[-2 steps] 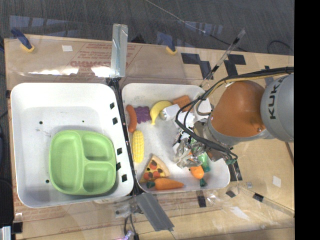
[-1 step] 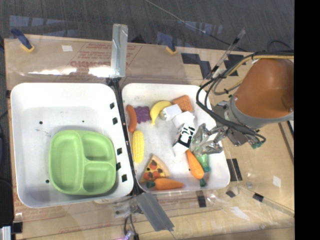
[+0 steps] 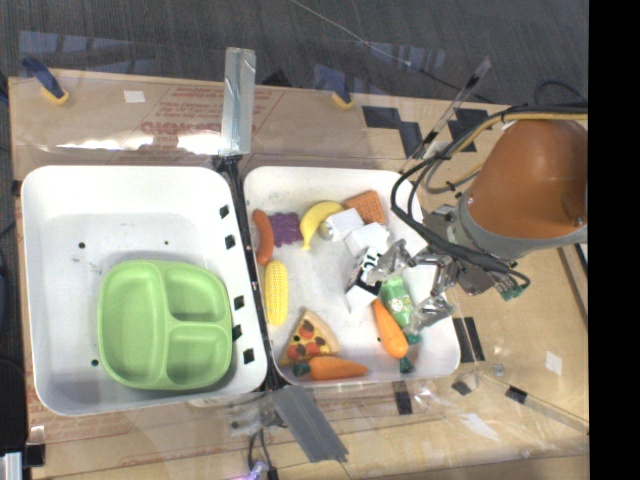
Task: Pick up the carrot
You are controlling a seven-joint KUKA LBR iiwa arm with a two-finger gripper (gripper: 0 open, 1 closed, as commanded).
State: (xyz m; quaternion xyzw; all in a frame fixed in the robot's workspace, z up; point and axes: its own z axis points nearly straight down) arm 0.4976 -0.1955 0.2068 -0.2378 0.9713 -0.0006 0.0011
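Observation:
An orange carrot [image 3: 391, 330] with a green leafy top lies tilted in the right bin [image 3: 300, 183], near its right wall. My gripper [image 3: 415, 286] hangs just above the carrot's green end, open, with one metal finger [image 3: 398, 258] up-left of it and the other down-right. The carrot rests on the bin floor and does not look lifted. A second orange carrot-like piece [image 3: 337, 370] lies flat along the bin's front wall.
The right bin also holds a sausage [image 3: 262, 236], purple grapes [image 3: 285, 228], a banana [image 3: 320, 220], a waffle [image 3: 366, 206], a white block [image 3: 358, 236], a corn cob [image 3: 275, 290] and a pizza slice [image 3: 310, 336]. A green divided plate [image 3: 165, 323] sits in the left bin [image 3: 60, 198].

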